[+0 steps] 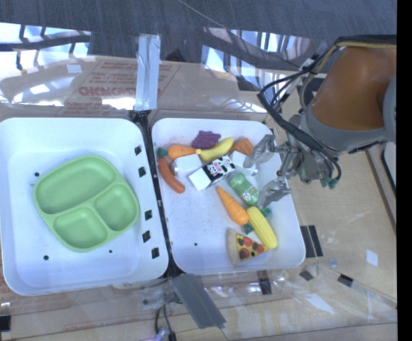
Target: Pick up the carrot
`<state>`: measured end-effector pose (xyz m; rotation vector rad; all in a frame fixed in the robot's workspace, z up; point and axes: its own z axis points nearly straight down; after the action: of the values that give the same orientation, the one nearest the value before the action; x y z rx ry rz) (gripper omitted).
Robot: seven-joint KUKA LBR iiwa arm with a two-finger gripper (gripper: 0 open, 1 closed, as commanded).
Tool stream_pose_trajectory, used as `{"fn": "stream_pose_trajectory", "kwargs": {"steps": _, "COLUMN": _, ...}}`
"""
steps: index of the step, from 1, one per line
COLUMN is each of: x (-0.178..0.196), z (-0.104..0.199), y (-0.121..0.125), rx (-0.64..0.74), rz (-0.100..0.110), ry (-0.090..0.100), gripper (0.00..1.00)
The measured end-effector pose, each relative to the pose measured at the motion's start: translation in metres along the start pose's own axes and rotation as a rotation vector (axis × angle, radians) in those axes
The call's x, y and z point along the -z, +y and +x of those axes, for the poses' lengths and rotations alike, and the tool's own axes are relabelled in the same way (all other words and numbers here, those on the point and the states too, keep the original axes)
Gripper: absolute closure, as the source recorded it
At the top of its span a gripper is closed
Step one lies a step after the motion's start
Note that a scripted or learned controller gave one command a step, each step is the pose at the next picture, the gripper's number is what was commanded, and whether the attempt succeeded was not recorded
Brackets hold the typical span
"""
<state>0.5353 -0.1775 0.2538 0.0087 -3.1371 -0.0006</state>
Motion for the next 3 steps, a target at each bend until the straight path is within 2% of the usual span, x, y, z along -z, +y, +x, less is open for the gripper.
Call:
{"fn": "stream_pose_trajectory", "kwargs": {"steps": 1, "x": -0.101, "z": 0.014, "y": 0.023, "rx": 0.124, "rz": -0.004, "ry": 0.006, "gripper": 0.0}}
{"fn": "stream_pose_trajectory", "kwargs": {"steps": 2, "x": -0.164, "z": 0.019, "y": 0.023, "rx": 0.104, "rz": 0.0, "ry": -0.004, "gripper": 0.0}}
{"fn": "stream_pose_trajectory", "kwargs": {"steps": 3, "x": -0.157, "z": 0.018, "y": 0.026, "rx": 0.114, "rz": -0.002, "ry": 0.0, "gripper": 1.0}}
